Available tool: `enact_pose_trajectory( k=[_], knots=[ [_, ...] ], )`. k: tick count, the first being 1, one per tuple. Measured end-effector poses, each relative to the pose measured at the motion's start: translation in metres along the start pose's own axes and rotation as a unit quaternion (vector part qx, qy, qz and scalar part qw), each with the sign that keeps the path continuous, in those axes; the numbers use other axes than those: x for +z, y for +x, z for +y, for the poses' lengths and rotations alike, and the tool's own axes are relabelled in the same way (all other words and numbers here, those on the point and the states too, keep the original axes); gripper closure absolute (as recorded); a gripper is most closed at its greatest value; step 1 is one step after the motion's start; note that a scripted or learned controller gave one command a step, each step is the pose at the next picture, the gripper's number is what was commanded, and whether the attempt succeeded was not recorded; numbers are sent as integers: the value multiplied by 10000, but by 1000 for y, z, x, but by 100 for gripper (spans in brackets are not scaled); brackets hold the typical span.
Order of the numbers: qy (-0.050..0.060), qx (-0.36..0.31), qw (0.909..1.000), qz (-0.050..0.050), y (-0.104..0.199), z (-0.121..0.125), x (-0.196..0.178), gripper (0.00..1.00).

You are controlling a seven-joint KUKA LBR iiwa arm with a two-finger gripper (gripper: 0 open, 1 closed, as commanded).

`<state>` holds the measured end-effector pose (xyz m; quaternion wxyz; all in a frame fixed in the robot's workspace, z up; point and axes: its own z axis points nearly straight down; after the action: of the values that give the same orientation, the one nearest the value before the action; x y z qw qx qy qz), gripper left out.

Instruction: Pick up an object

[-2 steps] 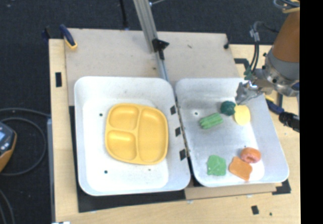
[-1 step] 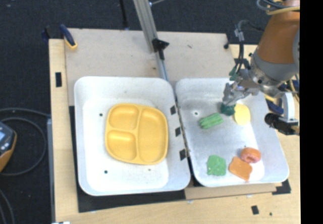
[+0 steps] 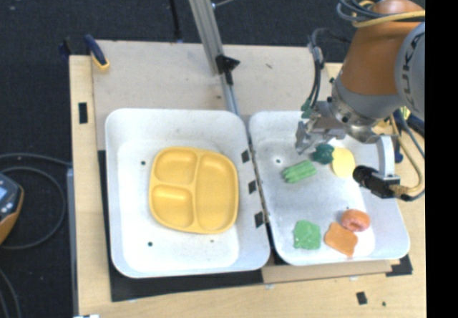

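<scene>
My gripper (image 3: 310, 139) hangs over the upper part of the right bin (image 3: 275, 130), its fingers pointing down just above a light green cylinder (image 3: 298, 171). Right beside the fingers lie a dark teal object (image 3: 323, 154) and a pale yellow object (image 3: 343, 162). Nothing is visible between the fingers. Lower in the same bin sit a green lumpy piece (image 3: 307, 235), an orange block (image 3: 340, 238) and a red-orange round object (image 3: 355, 220). The grey arm with its orange band comes in from the upper right.
The left bin (image 3: 125, 166) holds a yellow divided plate (image 3: 193, 189). A metal pole (image 3: 204, 16) slants up from the bench behind the bins. Black cables loop beside the arm at the right bin's right edge.
</scene>
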<state>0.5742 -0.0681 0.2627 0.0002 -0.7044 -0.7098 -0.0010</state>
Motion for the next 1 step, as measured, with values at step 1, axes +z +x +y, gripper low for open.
enact_pose_trajectory(
  k=[1],
  knots=[
    [8,4,10000,-4,52,-9,15,100]
  ],
)
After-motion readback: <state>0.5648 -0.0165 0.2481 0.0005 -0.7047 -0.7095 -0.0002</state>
